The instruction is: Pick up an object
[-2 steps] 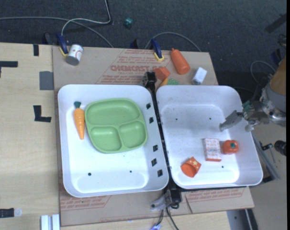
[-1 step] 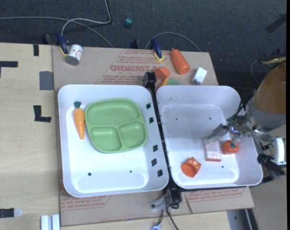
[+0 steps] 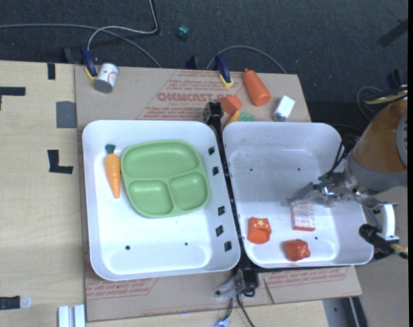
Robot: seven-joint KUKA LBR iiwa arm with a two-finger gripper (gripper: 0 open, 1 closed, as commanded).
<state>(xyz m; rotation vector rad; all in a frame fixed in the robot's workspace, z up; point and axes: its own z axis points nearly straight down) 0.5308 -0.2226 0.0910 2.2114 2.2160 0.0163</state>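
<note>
Object candidates: orange block (image 3: 259,229) with a pale mark on top, red rounded piece (image 3: 296,249), and small white-and-red packet (image 3: 302,217), all near the front of the right bin (image 3: 274,138).
Gripper (image 3: 309,195): low over the right bin, tip just above and beside the packet; contact unclear.
Jaws: slim fingers lying close together and pointing left, nothing visibly between them; how far apart, cannot tell.
Arm (image 3: 380,152): enters from the right over the bin's rim, grey body with orange band, wrist tilted down toward the bin floor.
Packet look: flat, rectangular, white with red print, lying flat on the floor.
Left bin (image 3: 97,251): holds a green divided plate (image 3: 165,177); toy carrot (image 3: 112,171) just beside its left edge, leafy end pointing away.
Beyond the bins: orange bottle-shaped toy (image 3: 256,87), small white cube (image 3: 283,107), small tin can (image 3: 105,76) on the cardboard sheet (image 3: 165,90).
</note>
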